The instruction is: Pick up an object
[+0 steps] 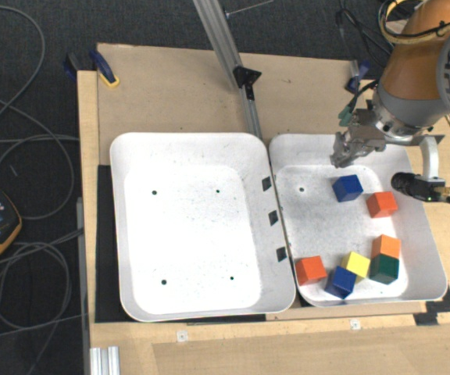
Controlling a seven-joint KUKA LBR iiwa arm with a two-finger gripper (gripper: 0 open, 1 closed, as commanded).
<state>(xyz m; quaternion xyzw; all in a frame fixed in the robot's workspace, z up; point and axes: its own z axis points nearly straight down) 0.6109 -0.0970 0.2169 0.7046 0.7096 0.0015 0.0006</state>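
My gripper [344, 158] hangs over the back of the right bin [320, 223], just above and to the left of a blue cube [348, 187]. Nothing shows in its grasp. Right of that cube lies an orange-red cube [381, 204]. Along the bin's front sit an orange cube [311, 269], a second blue cube [339, 282], a yellow cube [357, 263], a green cube [383, 269] and another orange cube [387, 246] behind the green one.
The left bin [186, 225] lies beside the right one, with black clips [273, 217] along the shared edge. A slanted metal pole [225, 45] rises behind the bins. A black fitting [412, 184] sits at the right bin's right rim.
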